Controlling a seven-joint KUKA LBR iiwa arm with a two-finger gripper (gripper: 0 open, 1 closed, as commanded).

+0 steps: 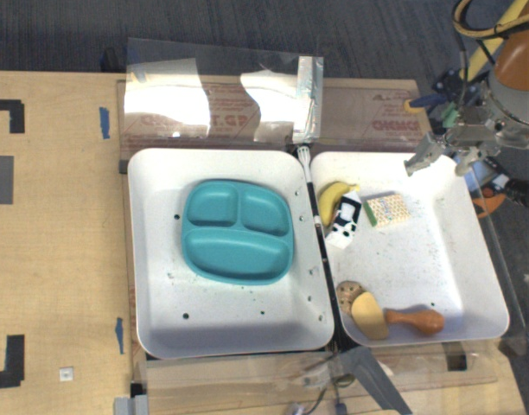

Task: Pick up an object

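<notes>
The right bin (472, 258) holds a yellow banana (331, 199) at its left wall. A small white bottle with black patches (344, 221) leans against the banana. Just right of them lies a speckled tan block with a green edge (386, 210). A tan and orange wooden piece (392, 317) lies along the front wall, with a brown cookie-like disc (347, 292) beside it. My gripper (440, 160) hangs over the bin's far right corner, open, with nothing between its fingers and well apart from every object.
The left bin (152, 309) holds a teal divided plate (239, 232). A clear plastic sheet (221, 102) and cardboard stand behind both bins. Yellow cables (485, 7) and blue fittings hang near the arm at the upper right.
</notes>
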